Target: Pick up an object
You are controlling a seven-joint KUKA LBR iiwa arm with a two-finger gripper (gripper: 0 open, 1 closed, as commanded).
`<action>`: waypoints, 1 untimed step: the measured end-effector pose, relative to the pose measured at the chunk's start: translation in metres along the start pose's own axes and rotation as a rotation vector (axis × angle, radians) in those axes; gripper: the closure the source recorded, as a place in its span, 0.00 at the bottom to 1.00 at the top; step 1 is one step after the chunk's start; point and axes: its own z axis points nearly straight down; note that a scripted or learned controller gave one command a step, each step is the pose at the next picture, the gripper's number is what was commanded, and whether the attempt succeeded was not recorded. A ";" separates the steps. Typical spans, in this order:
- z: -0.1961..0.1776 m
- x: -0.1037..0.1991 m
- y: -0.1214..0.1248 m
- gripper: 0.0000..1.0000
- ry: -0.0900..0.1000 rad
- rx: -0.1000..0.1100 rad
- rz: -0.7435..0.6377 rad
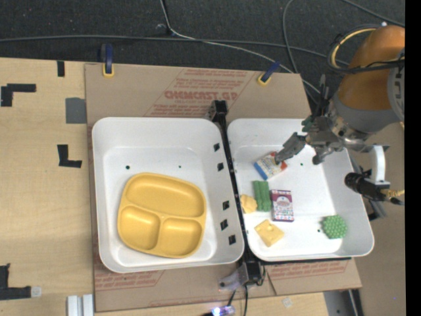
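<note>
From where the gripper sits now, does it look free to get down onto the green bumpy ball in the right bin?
Probably yes. The green bumpy ball lies alone near the right bin's front right corner, nothing on it or touching it. The gripper hangs further back. The nearby bin wall may crowd one finger.

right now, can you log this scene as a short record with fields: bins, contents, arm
left bin: yellow divided tray
right bin: blue and white packet, green block, small printed box, yellow cheese wedge, small yellow piece, green bumpy ball
gripper: above the right bin's upper part, just right of the packet, fingers spread, nothing between them
task status: no object picked up yet
</note>
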 end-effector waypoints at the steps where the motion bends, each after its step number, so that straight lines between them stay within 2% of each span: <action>1: -0.006 0.000 0.002 0.00 -0.002 -0.012 -0.003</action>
